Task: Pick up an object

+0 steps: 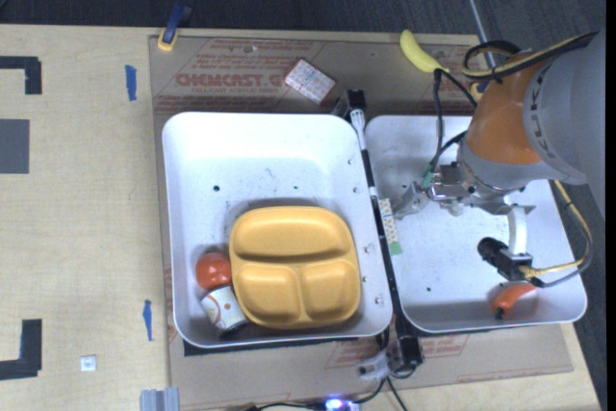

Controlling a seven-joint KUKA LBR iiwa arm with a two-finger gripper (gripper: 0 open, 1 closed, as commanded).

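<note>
Approach step, nothing grasped. Tool (435,191) low over right bin (423,298); finger state impossible to tell. Nearest candidate: orange object (512,296) at bin's near-right corner. Next: reposition over it, descend.

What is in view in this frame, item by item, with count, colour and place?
bins: 2, white, side by side on the bench, left bin, right bin
divided tray: 1, yellow, lower part of left bin
ball: 1, orange-red, left bin, at the tray's left edge
small cylinder: 1, white with orange marks, left bin, below the ball
orange object: 1, near the right bin's front edge
arm: 1, grey with orange band, over the right bin
gripper: 1, over the right bin
</note>
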